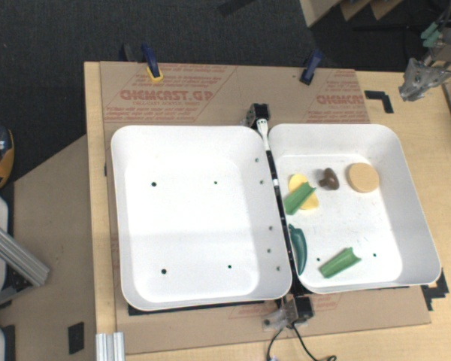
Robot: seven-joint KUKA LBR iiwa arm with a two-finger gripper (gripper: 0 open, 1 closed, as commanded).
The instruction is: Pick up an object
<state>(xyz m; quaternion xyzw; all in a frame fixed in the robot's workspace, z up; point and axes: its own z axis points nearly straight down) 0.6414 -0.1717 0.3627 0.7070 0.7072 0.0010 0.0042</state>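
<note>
Things to pick up all lie in the right bin (406, 201), and none is lifted yet. Going from left to right, the left bin (135, 201) comes first, white, with a few small dark dots on its floor. Next, close to the wall where the two bins meet, is a yellow piece (296, 181) with a green stick (301, 197) lying across it. Below them is a dark green curved piece (298, 247). Then come a small brown lump (328, 178), a green block (338, 262) near the front wall, and a round tan disc (362, 177). The gripper (422, 77) hangs far off at the top right, past the bin's back corner, well apart from every piece. It is too small and blurry to tell if it is spread or pressed together. The job looks to be at its very start. The next move calls for swinging over the right bin and coming down on one piece. The disc or the green block would be good picks, since each lies alone.
</note>
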